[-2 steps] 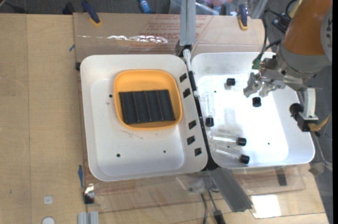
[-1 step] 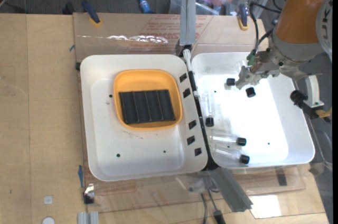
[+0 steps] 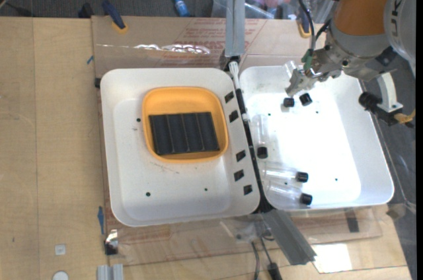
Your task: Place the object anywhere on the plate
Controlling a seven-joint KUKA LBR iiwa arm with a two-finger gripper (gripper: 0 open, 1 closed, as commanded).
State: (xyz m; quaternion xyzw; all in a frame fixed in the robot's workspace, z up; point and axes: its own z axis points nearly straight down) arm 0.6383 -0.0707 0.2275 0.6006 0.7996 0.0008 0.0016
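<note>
We see: orange plate in left white bin | black ridged object on the plate | black-capped clear tubes right of the plate

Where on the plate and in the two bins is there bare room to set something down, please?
The orange plate is mostly covered by a black ribbed block; just its upper part and rim are bare. The left bin is free around the plate. The right bin is open centre-right, crowded by clear tubes lower-left, with the end effector upper-left.

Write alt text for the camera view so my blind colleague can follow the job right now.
A grey and orange arm reaches from the right, its gripper hovering over the right bin, where clear tubes with black caps lie. In the left bin an orange plate carries a black ribbed block.
</note>
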